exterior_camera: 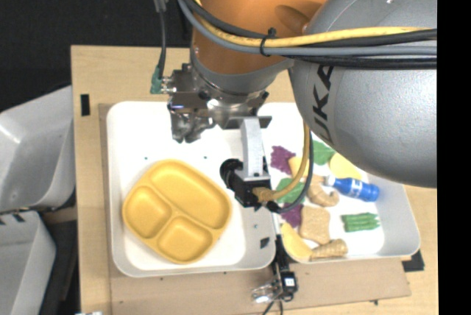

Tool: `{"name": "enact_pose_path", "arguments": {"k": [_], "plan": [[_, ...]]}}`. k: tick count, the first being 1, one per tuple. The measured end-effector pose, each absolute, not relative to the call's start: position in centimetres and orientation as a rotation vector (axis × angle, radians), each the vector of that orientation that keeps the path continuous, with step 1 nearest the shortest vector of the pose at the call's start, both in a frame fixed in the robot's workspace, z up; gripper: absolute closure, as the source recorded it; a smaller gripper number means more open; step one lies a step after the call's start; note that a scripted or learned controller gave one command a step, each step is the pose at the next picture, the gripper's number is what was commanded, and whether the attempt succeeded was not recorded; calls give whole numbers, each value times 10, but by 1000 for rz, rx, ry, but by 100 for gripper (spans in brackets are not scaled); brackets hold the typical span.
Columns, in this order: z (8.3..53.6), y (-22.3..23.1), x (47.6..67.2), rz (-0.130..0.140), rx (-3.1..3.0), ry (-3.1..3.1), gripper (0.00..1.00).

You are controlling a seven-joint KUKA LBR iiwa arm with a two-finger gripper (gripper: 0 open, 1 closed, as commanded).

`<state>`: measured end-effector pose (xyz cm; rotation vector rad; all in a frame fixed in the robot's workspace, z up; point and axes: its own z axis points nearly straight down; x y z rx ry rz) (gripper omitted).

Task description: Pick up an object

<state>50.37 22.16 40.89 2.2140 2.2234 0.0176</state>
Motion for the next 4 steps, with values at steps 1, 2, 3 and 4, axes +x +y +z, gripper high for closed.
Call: {"name": "enact_pose_path", "arguments": {"k": [1,2,3,4], "plan": [[282,193,488,-19,2227,2222,100],[367,209,491,10,2215,2225,100],[159,201,487,-21,2226,2224,100],[117,214,553,32,2217,2217,100]]}}
